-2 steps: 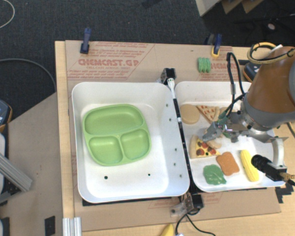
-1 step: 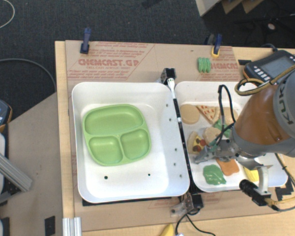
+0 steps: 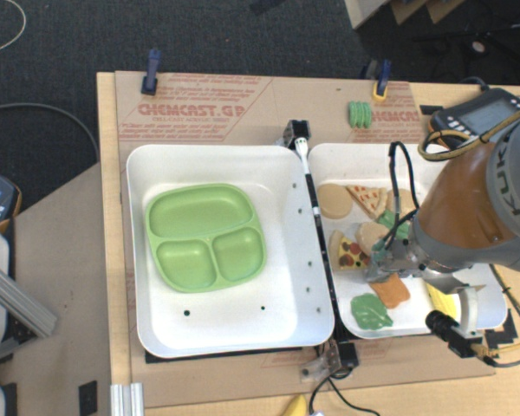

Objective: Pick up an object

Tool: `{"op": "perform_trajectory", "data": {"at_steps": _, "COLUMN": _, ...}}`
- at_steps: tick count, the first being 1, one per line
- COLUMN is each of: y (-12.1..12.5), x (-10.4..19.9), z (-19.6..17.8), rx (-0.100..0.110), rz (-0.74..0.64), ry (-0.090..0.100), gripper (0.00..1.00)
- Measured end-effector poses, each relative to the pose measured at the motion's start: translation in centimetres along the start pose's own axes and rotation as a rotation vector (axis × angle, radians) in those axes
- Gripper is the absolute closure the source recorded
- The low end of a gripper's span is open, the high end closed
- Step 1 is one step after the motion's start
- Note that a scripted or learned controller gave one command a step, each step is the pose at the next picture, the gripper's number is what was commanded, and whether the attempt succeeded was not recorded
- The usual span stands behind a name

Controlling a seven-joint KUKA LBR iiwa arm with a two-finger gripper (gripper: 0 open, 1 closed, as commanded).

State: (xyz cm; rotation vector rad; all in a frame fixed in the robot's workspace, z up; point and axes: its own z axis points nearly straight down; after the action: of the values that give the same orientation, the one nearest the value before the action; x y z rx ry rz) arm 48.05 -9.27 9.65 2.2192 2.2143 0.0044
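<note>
Gripper (image 3: pixel 383 265) sits low among crowded toy foods in the right bin (image 3: pixel 329 159), hemmed in; finger state I cannot tell. Beside it lies an orange piece (image 3: pixel 393 292), perhaps a carrot.

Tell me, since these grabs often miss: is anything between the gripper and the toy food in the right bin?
Nothing visible. The gripper is low in the right bin, among the toy food: pizza slice beside it, orange piece just below.
</note>
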Motion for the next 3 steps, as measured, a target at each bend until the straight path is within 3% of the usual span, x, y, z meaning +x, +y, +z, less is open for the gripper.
{"op": "perform_trajectory", "data": {"at_steps": 1, "y": 0.5, "x": 3.4, "z": -15.0, "rx": -0.011, "rz": -0.008, "ry": 0.003, "gripper": 1.0}}
{"op": "perform_trajectory", "data": {"at_steps": 2, "y": -0.1, "x": 8.8, "z": -13.2, "rx": 0.01, "rz": -0.008, "ry": 0.006, "gripper": 1.0}}
{"op": "perform_trajectory", "data": {"at_steps": 3, "y": -0.2, "x": 16.8, "z": -12.0, "rx": 0.011, "rz": -0.011, "ry": 0.007, "gripper": 1.0}}
